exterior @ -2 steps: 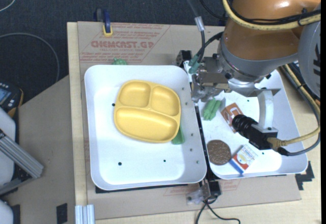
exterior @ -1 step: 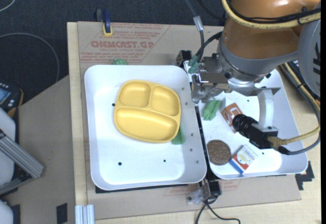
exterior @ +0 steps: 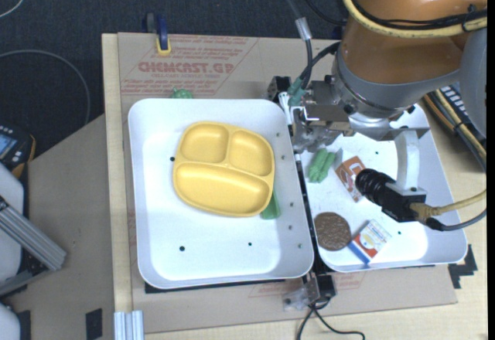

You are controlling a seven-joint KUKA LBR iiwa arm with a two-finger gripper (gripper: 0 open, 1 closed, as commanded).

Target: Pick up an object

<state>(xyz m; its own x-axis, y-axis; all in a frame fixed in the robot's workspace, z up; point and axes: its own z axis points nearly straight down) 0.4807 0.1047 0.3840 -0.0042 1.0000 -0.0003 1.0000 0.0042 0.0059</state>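
Camera view looks down on 2 shallow white bins set side by side on a worktop covered by a cardboard sheet [exterior: 232,60] with red print. The yellow divided plate [exterior: 224,168], with 3 compartments, lies upright in the left bin [exterior: 155,192], toward its far half. A small green piece [exterior: 271,209] pokes out from under the plate's near right edge.

Right of the plate, across the wall where the bins meet, the grey arm with its orange band [exterior: 410,6] reaches down into the right bin [exterior: 437,242]. The gripper [exterior: 315,134] hangs right of the plate's far right corner, just above a green pod [exterior: 319,164]; whether it is open or closed cannot be told, and nothing can be seen held in it. The pod lies tilted on the bin floor, just right of the plate. Further right of it sits a small red and white packet [exterior: 352,175]. A round brown disc [exterior: 333,229] lies flat to the plate's near right, with a small printed card [exterior: 370,240] with a blue edge just beyond it.
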